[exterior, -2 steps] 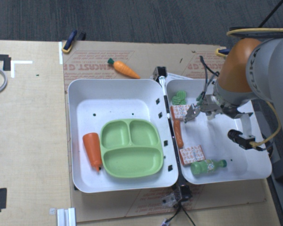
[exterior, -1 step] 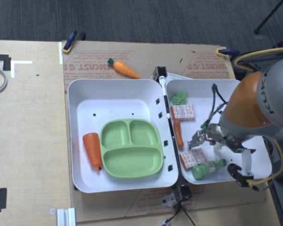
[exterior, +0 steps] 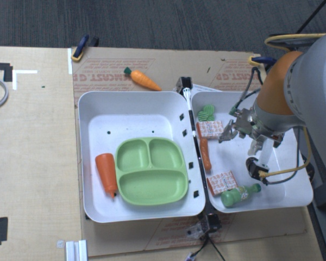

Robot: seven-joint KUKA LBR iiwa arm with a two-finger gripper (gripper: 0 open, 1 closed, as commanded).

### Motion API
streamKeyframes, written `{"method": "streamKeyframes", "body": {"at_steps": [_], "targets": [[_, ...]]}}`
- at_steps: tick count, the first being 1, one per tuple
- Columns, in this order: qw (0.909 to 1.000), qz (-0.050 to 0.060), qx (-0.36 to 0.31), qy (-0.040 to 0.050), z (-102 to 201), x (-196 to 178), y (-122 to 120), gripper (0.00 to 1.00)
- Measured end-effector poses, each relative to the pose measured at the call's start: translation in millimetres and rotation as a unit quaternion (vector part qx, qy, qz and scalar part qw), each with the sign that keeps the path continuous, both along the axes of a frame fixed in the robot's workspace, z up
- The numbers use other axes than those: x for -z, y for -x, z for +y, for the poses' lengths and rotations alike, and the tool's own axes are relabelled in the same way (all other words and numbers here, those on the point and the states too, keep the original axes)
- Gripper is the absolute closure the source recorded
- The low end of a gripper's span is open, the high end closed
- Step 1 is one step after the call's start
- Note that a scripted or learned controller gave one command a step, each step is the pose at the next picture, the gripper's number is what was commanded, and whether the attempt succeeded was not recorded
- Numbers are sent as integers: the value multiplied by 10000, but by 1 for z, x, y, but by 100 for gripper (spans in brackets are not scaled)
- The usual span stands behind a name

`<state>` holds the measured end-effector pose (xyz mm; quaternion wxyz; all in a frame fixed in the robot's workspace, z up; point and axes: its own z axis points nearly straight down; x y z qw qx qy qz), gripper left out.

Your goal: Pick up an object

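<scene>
arm: grey KUKA with orange band [exterior: 277, 88], enters from the right, wrist hangs over the right bin [exterior: 293, 197].
gripper [exterior: 231, 130]: over the upper-middle of the right bin, pointing left toward the red-and-white packets. Finger state: cannot tell, the wrist hardware and cables clutter the area. Nothing visibly between the fingers.
cable: black loop with a yellow lead [exterior: 261, 170] hangs under the wrist, above the bin floor.
right bin contents: green ridged item [exterior: 207, 112] at the top left corner; red-and-white packet [exterior: 210, 128] just below it, near the gripper tip; orange sausage-shaped piece [exterior: 205, 153] lying lengthwise along the left wall; second red-and-white packet [exterior: 221, 182] lower down; green bottle [exterior: 239, 194] on its side at the bottom, just beside that second packet.
left bin [exterior: 89, 113]: green three-compartment plate [exterior: 151, 171] in the lower middle, compartments bare; orange-red carrot-like piece [exterior: 106, 173] lying just left of the plate, touching or nearly touching its rim.
outside the bins: toy carrot [exterior: 142, 79] with a green top on the cardboard above the left bin; blue-and-yellow clamp [exterior: 80, 48] at the cardboard's upper left corner.
pick candidates: all lie on the bin floors, none lifted.
</scene>
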<state>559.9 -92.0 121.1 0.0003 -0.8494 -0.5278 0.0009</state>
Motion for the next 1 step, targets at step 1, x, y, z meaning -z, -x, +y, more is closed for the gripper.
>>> {"method": "streamKeyframes", "body": {"at_steps": [1], "targets": [[9946,-2,-1041,0,61,-71,-13,0]]}}
